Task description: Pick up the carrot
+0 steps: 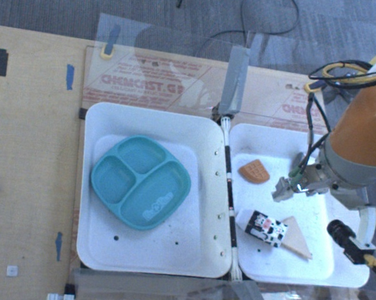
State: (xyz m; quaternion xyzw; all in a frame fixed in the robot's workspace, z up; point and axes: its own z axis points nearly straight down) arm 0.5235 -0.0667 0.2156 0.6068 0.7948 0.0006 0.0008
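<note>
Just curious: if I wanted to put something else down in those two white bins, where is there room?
Left bin: bare floor below and right of the teal divided plate. Right bin is crowded: orange carrot piece, cow-patterned box, tan wedge, gripper.

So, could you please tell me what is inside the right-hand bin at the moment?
The right bin holds an orange carrot piece, a black-and-white carton and a tan wedge touching it. The gripper hangs over the bin; the arm covers its right part.
</note>
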